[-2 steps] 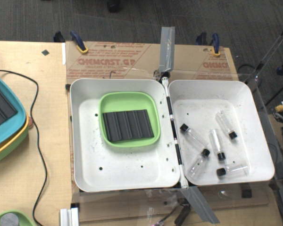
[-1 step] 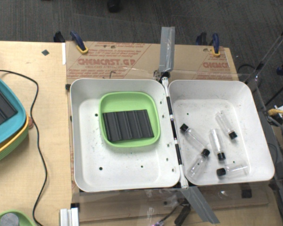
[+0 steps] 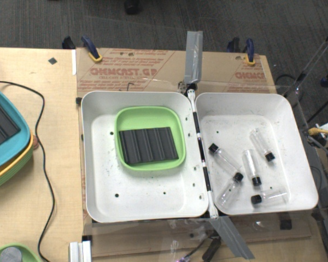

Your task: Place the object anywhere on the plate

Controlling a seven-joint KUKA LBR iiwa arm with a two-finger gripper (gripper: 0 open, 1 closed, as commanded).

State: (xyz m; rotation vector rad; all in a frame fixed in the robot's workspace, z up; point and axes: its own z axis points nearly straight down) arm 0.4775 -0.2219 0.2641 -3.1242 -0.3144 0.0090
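A light green square plate (image 3: 150, 138) sits in the left white bin (image 3: 101, 195), toward its back. A dark ribbed pad (image 3: 149, 145) lies flat on the plate. In the right white bin (image 3: 293, 125) lie several clear plastic tubes with black caps. One tube (image 3: 224, 158) lies near the bin's left side, one (image 3: 251, 166) in the middle, and one (image 3: 271, 196) along the front wall. All of them rest loose on the bin floor.
Cardboard (image 3: 153, 67) held by blue and yellow clamps (image 3: 91, 48) lies behind the bins. On the wooden bench at left, a teal dish (image 3: 8, 129) is stacked on other dishes, and a black cable (image 3: 45, 162) runs beside it. A grey strip (image 3: 193, 59) stands behind the divider.
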